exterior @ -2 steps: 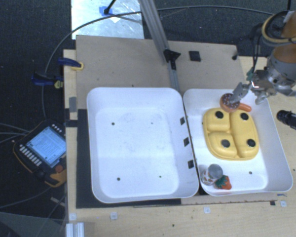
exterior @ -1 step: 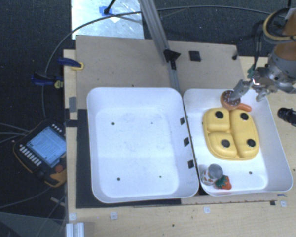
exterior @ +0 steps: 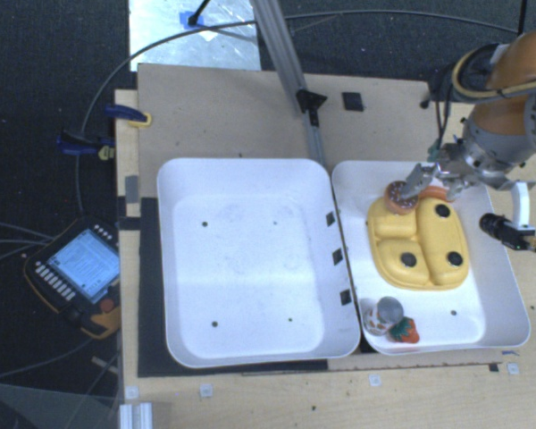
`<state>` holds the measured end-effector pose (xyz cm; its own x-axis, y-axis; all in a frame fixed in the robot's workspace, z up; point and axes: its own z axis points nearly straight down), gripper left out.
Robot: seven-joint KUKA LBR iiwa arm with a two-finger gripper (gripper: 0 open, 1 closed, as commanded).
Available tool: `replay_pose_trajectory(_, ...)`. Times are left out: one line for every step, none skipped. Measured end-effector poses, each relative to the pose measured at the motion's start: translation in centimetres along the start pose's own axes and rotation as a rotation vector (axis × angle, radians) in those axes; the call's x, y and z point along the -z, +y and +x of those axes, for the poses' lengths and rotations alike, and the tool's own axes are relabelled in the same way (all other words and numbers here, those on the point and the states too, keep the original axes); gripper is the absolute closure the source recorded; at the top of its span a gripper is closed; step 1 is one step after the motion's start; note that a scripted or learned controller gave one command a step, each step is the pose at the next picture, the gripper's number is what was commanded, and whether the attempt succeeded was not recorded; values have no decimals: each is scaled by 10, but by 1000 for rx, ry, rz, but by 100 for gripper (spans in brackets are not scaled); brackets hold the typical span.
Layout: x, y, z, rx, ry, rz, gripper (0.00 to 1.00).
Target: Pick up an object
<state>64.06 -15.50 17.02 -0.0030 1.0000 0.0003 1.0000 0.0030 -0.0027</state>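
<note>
A single fixed camera looked down from above the worktop (exterior: 250, 96) at a slant, far enough off to take in both white bins whole: the left bin (exterior: 246, 257) near the middle of the picture and the right bin (exterior: 491, 320) toward the right side. The far edge of the worktop lay toward the top. Dark floor showed along the left side and top, and the arm (exterior: 509, 88) entered from the right.

At right of frame, the claw (exterior: 426, 182) hangs over the right bin (exterior: 500, 311), just beside a brown ring (exterior: 398, 197) resting on a yellow toy (exterior: 420, 244).
</note>
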Motion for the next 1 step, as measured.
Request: replay_pose_trajectory(-44, -6, -1, -1, 0, -1, 0)
